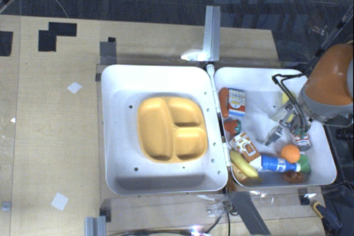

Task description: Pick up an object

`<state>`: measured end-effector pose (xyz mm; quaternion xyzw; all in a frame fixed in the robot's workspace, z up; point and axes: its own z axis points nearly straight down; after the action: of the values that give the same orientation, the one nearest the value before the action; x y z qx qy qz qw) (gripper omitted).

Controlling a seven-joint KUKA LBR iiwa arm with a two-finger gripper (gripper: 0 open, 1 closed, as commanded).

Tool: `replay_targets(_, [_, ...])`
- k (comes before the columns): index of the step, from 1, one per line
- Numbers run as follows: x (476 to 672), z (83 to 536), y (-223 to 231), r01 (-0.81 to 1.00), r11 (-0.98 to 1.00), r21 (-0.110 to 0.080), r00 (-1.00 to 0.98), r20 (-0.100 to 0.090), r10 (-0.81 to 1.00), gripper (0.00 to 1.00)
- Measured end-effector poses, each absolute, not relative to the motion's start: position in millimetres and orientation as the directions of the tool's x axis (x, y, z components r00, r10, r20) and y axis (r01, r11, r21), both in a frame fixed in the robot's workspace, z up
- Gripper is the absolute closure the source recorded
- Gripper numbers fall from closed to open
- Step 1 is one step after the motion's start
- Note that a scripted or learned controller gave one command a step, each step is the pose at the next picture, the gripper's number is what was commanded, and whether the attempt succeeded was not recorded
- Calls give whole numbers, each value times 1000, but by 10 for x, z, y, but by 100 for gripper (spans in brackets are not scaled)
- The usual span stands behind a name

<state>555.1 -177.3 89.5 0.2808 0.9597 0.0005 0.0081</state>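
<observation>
Claw (275, 134) state unclear, hovering right bin (260, 77); orange ball (290, 152) at its 4 o'clock looks light, smooth, roll-prone; grip across middle.

Light is even and fairly bright across the worktop (50, 135), coming from overhead — the two white bins read almost washed out. The left bin (119, 119) shows a soft grey shadow along its near inner wall, and the yellow tray (170, 129) casts only a faint one. A small glare spot sits on the metal post (212, 36) at its base between the bins. Faint reflective streaks cross the dark upper background. Small items in the right bin (326, 171) are soft — fine detail is blurred.
</observation>
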Motion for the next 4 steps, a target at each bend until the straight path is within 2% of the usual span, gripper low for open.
replay_targets(1, [5595,1042,-1769,533,846,10,-845,-29,533,100])
replay_targets(2, [6065,1268,-1727,567,823,5,-823,-11,567,100])
replay_targets(3, [6460,889,-1372,706,708,8,-708,-10,706,100])
replay_targets(4, [6450,879,-1382,707,707,6,-707,-9,707,0])
